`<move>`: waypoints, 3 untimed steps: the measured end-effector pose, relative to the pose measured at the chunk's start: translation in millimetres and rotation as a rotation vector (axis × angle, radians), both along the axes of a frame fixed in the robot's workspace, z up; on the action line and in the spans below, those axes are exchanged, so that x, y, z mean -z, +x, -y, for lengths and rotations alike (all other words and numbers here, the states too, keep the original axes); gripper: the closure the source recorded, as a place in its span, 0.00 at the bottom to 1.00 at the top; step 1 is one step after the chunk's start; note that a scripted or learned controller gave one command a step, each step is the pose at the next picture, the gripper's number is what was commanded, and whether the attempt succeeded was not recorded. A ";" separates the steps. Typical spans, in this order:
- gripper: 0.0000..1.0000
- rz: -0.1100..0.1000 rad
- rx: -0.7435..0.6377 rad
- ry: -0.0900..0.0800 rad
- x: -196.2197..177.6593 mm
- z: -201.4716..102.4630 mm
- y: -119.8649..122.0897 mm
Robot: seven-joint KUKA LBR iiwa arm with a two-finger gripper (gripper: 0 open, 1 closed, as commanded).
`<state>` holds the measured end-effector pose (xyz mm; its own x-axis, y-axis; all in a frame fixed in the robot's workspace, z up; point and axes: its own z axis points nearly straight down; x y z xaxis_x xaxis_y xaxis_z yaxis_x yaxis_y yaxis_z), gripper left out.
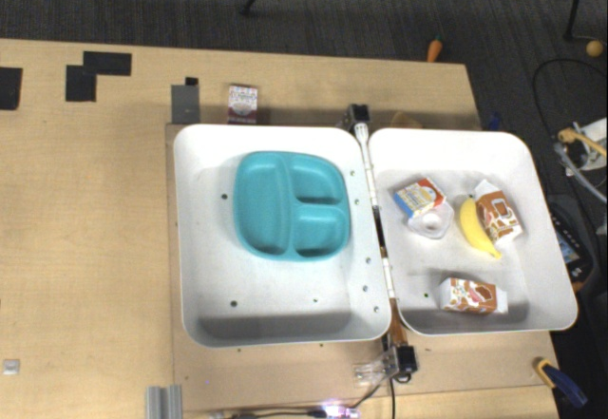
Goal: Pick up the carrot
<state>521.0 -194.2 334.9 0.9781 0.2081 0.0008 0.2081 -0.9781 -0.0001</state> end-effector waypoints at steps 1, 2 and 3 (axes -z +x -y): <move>0.00 0.000 0.000 0.000 0.0 0.0 0.0; 0.00 0.000 0.000 0.000 0.0 0.0 0.0; 0.00 0.000 0.000 0.000 0.0 0.0 0.0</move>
<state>521.0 -194.2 334.9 0.9781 0.2081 0.0008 0.2081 -0.9781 -0.0001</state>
